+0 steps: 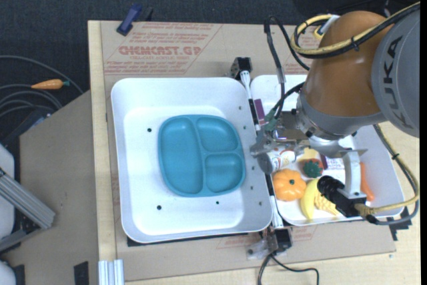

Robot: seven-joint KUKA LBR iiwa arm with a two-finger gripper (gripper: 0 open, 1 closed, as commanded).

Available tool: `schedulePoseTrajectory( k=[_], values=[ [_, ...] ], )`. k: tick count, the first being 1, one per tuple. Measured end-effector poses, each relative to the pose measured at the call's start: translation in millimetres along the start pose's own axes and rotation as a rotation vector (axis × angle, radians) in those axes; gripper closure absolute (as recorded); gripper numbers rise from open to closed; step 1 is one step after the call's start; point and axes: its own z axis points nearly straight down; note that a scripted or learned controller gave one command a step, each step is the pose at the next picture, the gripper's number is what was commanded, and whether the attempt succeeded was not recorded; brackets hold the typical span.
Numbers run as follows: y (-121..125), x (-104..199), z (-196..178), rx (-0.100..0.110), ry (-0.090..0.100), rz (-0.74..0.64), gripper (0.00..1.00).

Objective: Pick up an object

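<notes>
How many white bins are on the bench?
2. The left bin holds a blue plate. The right bin holds toy food and lies partly under the arm.

Looking like a robotics lab — a plywood bench [167, 43] is sitting on dark carpet, loose cables [27, 97] are trailing off its left edge, and two white bins [133, 110] are clamped on top.

Glossy white plastic bins [133, 143] hold a matt blue plastic tray [200, 155] (smooth-looking).
</notes>
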Motion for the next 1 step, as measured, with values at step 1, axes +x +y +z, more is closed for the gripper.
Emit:
schedulePoseTrajectory(
  k=[1],
  values=[
    [0.0, -55.7, 3.2, -0.001, -0.001, 0.003, 1.00]
  ],
)
